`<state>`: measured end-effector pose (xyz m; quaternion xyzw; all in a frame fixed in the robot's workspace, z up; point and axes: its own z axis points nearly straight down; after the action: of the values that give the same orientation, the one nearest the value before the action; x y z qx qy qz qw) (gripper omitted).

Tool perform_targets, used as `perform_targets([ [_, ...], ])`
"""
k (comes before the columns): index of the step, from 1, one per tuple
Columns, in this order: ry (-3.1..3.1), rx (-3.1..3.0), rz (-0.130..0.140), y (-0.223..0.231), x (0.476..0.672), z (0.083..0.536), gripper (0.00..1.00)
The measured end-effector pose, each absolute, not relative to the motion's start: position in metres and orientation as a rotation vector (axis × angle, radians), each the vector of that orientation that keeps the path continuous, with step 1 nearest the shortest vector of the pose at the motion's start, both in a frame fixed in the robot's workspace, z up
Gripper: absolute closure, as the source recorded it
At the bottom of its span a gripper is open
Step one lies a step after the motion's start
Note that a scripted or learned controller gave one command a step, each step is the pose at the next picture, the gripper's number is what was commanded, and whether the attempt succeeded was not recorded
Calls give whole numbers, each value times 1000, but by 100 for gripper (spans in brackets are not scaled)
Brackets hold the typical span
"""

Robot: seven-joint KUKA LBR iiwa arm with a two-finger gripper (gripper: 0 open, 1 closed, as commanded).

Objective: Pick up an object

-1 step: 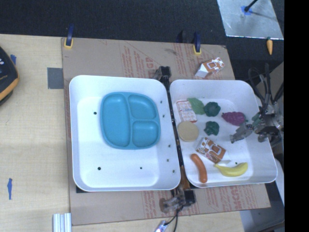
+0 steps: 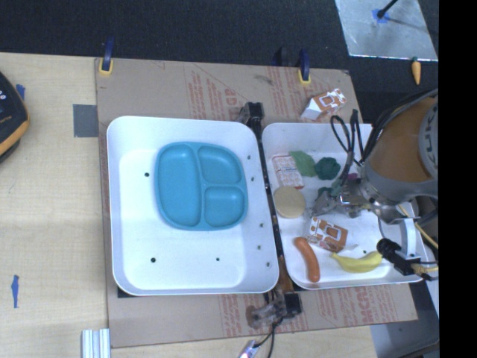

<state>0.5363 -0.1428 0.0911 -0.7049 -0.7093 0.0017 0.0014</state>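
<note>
The right bin (image 2: pixel 313 127) holds several small items: a white and red packet (image 2: pixel 285 170), a light green piece (image 2: pixel 302 160), a dark green piece (image 2: pixel 326 168), a beige round item (image 2: pixel 289 201), an orange and white carton (image 2: pixel 328 234), a sausage (image 2: pixel 307 259) and a banana (image 2: pixel 358 262). My gripper (image 2: pixel 329 199) hangs low over the middle of this bin, just right of the beige round item and above the carton. Its tip is dark and cluttered, and I see nothing clearly held in it.
The left bin (image 2: pixel 134 237) holds a blue divided plate (image 2: pixel 200 185). A small orange and white carton (image 2: pixel 326 104) lies on the cardboard behind the right bin. Black cables (image 2: pixel 344 134) loop over that bin's far edge. The arm's bulk (image 2: pixel 402 151) covers the bin's right side.
</note>
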Motion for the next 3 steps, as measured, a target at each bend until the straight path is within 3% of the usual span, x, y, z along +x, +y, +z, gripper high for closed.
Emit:
perform_targets([
  [1,-2224,-2216,1,-121,624,92,0],
  [2,-2225,-2216,3,-154,656,93,0],
  [3,-2223,-2215,4,-144,656,93,0],
])
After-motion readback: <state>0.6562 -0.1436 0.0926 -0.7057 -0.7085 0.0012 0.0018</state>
